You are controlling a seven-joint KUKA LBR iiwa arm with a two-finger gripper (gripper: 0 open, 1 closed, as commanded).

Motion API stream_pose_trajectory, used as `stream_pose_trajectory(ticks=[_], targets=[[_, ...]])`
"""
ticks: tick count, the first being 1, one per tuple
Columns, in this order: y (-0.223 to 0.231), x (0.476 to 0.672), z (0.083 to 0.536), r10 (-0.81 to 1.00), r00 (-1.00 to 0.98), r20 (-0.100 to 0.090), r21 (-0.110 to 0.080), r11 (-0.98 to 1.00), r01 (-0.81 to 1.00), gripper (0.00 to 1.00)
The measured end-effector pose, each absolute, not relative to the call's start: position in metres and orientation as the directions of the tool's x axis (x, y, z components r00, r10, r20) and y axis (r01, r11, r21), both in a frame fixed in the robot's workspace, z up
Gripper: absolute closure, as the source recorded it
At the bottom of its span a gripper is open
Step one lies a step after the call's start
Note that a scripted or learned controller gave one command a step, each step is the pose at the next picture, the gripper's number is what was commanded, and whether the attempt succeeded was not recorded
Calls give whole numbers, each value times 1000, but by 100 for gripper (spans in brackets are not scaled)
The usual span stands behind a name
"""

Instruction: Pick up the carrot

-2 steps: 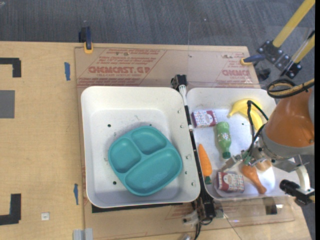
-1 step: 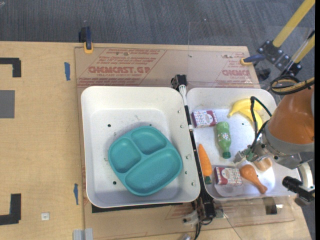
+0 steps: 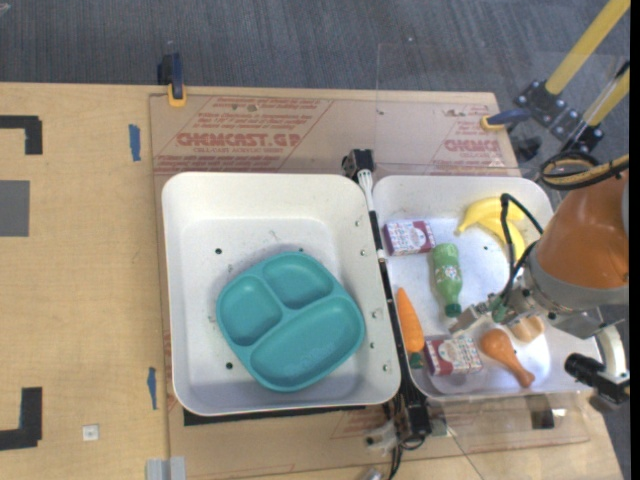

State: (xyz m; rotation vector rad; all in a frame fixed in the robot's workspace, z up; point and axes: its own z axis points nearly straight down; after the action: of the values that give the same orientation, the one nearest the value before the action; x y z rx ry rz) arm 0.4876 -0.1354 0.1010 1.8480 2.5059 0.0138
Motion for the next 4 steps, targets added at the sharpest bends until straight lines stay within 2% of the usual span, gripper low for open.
stream_pose_trajectory(ticks=[1, 2, 3, 4], targets=[[-144, 483, 90, 838, -545, -7, 9, 545, 838, 0], [-146, 488, 102, 841, -541, -27, 22, 542, 840, 100], [-146, 488, 101, 840, -541, -26, 20, 542, 840, 0], [-104, 484, 90, 881, -473, -15, 12, 473, 881, 0]])
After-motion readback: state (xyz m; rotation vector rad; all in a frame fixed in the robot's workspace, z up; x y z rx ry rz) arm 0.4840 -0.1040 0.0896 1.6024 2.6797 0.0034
